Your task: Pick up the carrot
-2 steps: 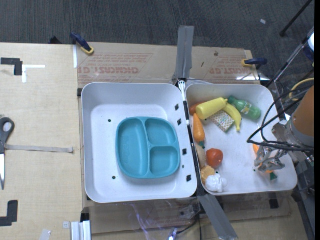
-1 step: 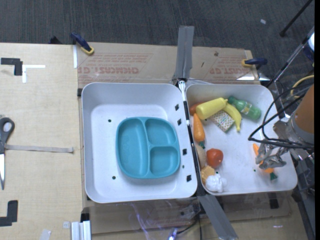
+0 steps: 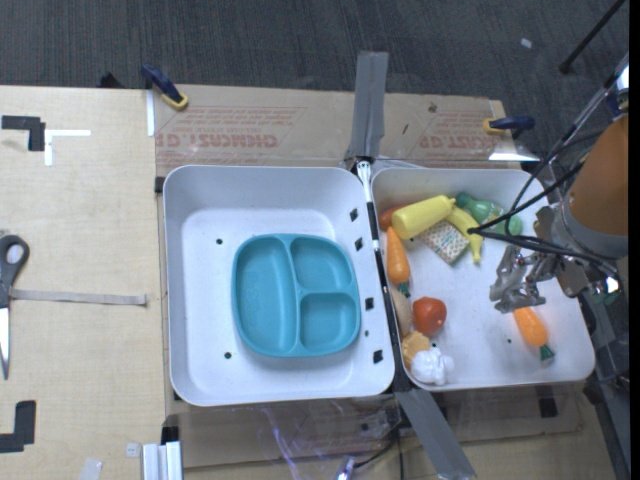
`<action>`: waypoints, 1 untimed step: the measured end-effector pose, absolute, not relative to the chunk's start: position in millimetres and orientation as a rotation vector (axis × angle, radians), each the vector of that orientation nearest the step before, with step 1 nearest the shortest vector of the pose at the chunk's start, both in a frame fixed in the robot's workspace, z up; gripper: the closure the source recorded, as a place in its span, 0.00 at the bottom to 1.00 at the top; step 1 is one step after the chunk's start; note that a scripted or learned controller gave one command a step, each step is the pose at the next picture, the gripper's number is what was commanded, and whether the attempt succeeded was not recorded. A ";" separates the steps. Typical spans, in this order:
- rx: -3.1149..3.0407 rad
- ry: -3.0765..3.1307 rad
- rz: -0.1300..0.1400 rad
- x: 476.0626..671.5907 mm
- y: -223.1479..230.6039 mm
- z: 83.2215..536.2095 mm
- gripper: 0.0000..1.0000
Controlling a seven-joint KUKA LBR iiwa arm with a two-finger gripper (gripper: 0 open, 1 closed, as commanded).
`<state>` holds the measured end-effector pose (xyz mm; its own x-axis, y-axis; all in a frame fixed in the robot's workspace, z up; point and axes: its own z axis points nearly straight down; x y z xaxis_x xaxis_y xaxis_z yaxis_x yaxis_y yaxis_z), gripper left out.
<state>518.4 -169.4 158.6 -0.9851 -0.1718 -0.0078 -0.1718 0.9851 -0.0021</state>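
An orange carrot (image 3: 530,326) with a green stub at its near end lies on the floor of the right bin (image 3: 480,358), close to the right wall. My gripper (image 3: 517,286) hangs just above and a little left of the carrot's upper end, and its metal tip partly overlaps that end. I cannot make out whether it touches the carrot. A second orange, carrot-like piece (image 3: 398,256) with a green end rests along the bin's left wall.
The right bin also holds a yellow banana-like piece (image 3: 422,214), a green item (image 3: 478,209), a tan waffle square (image 3: 447,241), a red tomato (image 3: 429,313) and a white lump (image 3: 432,366). A teal divided plate (image 3: 297,294) sits in the left bin (image 3: 190,268).
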 end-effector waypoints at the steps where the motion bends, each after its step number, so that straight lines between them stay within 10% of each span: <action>1: -0.270 3.122 -0.002 518.4 -169.5 158.6 0.00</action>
